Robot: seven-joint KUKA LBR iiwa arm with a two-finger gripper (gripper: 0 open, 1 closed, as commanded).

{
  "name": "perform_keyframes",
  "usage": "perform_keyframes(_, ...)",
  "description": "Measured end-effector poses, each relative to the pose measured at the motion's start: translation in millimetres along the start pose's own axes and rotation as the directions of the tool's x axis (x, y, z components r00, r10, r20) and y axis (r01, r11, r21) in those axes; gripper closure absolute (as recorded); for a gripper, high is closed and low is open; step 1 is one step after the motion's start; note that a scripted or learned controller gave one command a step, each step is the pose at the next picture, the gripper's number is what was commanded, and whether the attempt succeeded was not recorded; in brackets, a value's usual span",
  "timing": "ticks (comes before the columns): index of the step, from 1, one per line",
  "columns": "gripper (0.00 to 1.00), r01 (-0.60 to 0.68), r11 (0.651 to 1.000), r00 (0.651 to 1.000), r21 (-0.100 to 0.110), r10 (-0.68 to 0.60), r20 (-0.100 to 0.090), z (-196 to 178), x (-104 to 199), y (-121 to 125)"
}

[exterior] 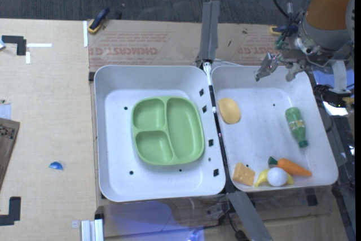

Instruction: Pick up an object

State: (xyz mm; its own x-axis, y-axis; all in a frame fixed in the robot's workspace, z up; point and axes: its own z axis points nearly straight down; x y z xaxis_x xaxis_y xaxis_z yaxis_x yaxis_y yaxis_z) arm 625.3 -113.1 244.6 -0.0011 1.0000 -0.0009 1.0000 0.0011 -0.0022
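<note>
Left bin [107, 121]: green divided plate [168, 131] only. Right bin [321, 144]: yellow bun [229, 110] by its left wall, cheese wedge [243, 174], white ball [276, 176] and carrot [293, 167] along the near edge. Green bottle [296, 126], the likeliest pick, lies flat near the right wall, long axis far-to-near, cap toward the near-right corner. Hand [280, 69] hovers open and empty over the far edge. Nothing lifted; approach, grasp and lift remain.

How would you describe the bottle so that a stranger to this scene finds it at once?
Start at the right bin, the one without the green tray. Near its right wall lies the bottle, on its side above the carrot. It alone there is green and see-through.
</note>
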Motion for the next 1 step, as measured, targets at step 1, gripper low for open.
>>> perform_keyframes(1, 0.00, -0.049, 0.999, 0.999, 0.001, 0.049, 0.000, 60.2, -92.7, -37.4)
